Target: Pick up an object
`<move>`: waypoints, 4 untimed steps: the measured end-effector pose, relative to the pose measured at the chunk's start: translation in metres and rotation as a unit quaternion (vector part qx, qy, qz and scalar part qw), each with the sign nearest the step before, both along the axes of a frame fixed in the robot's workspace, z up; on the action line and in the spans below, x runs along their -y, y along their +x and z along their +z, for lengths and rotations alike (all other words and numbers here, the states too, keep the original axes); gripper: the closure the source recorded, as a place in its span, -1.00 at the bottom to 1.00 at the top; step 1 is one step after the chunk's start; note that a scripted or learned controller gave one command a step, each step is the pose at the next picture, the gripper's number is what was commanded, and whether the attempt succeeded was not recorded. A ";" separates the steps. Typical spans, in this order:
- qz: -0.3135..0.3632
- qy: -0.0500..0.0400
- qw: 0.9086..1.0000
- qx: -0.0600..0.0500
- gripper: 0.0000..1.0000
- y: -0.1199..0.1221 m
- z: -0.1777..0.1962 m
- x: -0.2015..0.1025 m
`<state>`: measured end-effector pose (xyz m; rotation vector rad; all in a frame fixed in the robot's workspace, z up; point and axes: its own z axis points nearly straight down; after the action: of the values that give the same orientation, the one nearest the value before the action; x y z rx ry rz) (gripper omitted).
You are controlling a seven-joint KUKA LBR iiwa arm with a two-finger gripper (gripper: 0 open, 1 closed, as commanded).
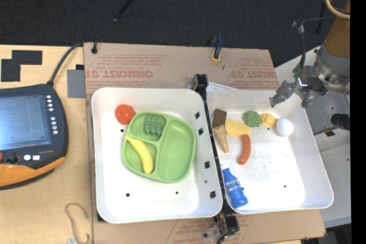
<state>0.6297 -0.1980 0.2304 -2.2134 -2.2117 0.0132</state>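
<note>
My gripper (294, 94) hangs over the far right rim of the right bin (297, 180). Its fingers are spread open and nothing sits between them. Just below and left of it lie a white egg (284, 127), a small yellow piece (267, 120) and a green broccoli (251, 118). Further left in that bin are a yellow wedge (234, 127), a brown block (219, 118), a tan wedge (222, 138) and a red sausage (245, 149). A blue bottle (234, 187) lies at the bin's near left corner.
The left bin (106, 180) holds a green divided plate (166, 154) with a banana (140, 155) and a green vegetable (153, 124), and a red tomato (124, 114) beside it. A teach pendant (28, 128) lies at far left. A blue-yellow clamp (216, 50) stands behind the bins.
</note>
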 end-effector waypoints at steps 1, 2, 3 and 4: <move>0.001 -0.002 1.000 0.007 -1.00 0.002 0.009 0.000; 0.002 -0.001 1.000 0.004 -1.00 -0.004 -0.052 -0.007; 0.003 0.000 1.000 0.005 -1.00 0.001 -0.098 -0.013; 0.006 0.001 1.000 0.009 -1.00 0.004 -0.142 -0.019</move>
<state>0.6337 -0.1788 0.0882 -2.2088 -2.2324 -0.0086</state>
